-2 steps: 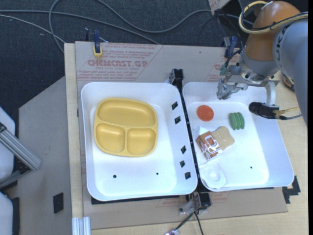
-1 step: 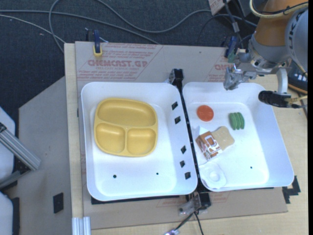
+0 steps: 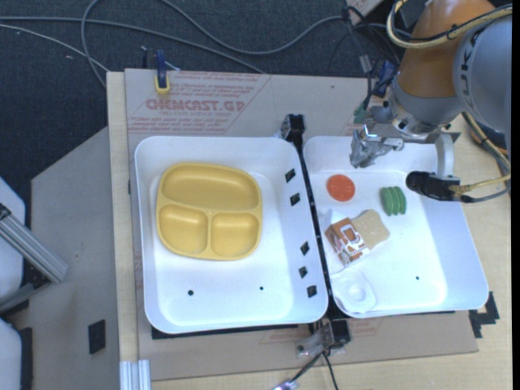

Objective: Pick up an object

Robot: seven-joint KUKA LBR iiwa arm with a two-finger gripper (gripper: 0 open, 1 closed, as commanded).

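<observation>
Your gripper (image 3: 363,154) hung over the right bin's (image 3: 455,258) far edge; I could not tell its state. The orange disc (image 3: 341,188) lay just below it, apart.

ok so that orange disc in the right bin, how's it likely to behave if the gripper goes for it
The orange disc lies flat and looks thin, so the fingers would probably struggle to get under its edge. It looks small and likely light, so a nudge may slide it across the smooth white bin. If tipped on edge, its round shape could let it roll.
</observation>
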